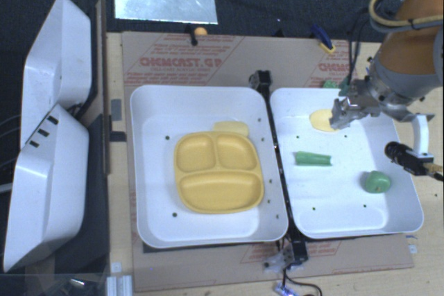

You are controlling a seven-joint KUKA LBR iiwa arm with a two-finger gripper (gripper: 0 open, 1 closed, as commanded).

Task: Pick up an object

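Observation:
In the right bin lie a flat pale yellow disc near the back, a green elongated piece in the middle, and a round green object toward the right. My gripper hangs low at the disc's right edge, reaching in from the right. The view does not show its finger gap. Nothing visibly sits between the fingers.
The left bin holds a yellow three-compartment tray and a small pale yellow piece just behind it. A black clamp sits between the bins at the back. Cardboard lies under both bins.

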